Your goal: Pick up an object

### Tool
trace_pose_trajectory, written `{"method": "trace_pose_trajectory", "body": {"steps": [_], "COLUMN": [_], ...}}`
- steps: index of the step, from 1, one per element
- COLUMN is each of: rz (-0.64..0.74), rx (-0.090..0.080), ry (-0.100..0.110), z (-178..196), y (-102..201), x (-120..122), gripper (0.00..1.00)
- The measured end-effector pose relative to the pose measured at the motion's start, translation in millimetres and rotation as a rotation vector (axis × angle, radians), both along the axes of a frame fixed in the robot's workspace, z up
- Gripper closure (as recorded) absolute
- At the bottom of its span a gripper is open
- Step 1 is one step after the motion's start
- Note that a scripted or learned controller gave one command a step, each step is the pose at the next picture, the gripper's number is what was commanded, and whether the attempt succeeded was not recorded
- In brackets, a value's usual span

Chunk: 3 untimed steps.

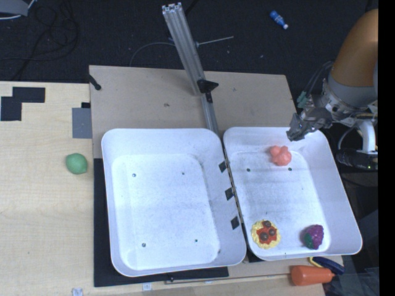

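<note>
1. The right shallow white plastic bin (345, 208) holds all three candidates.
2. The grey arm's pincer (297, 132) hangs over the bin's far rim; whether it is open or closed cannot be told.
3. The lumpy pink soft toy (279, 155) lies nearest, just beside it: the best target. The pincer should come straight down, centred on it.
</note>
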State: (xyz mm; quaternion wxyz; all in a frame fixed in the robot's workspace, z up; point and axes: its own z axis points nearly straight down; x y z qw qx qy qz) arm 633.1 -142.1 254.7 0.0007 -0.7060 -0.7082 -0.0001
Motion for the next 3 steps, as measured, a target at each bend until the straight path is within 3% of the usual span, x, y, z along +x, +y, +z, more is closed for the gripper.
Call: {"method": "trace_pose_trajectory", "body": {"steps": [3], "rz": [-0.001], "rx": [0.000], "ry": [0.000], "z": [-31.1], "y": [158.2], "x": [-29.8], "gripper": [1.00]}}
